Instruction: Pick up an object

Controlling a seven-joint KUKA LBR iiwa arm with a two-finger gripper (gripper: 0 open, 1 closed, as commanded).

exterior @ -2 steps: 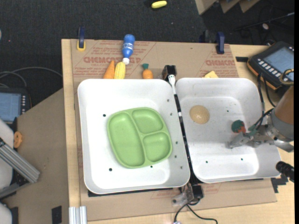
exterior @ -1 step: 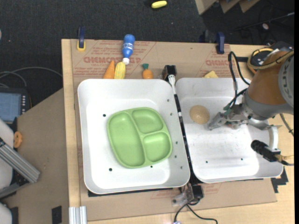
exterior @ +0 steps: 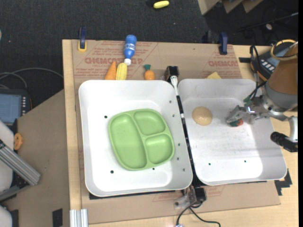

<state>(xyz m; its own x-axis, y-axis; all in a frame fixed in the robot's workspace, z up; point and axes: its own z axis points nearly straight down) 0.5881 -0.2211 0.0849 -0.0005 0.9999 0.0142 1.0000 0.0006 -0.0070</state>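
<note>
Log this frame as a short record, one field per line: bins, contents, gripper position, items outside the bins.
left bin: shallow white bin holding a green three-compartment plastic tray
right bin: shallow white bin holding a round tan ball-like object
gripper: two-finger gripper low over the right bin, right of the tan object; a small red item sits at its tip, grasp unclear
outside bins: toy corn cob, orange toy carrot, blue-and-white toy bottle on the board behind the left bin
</note>
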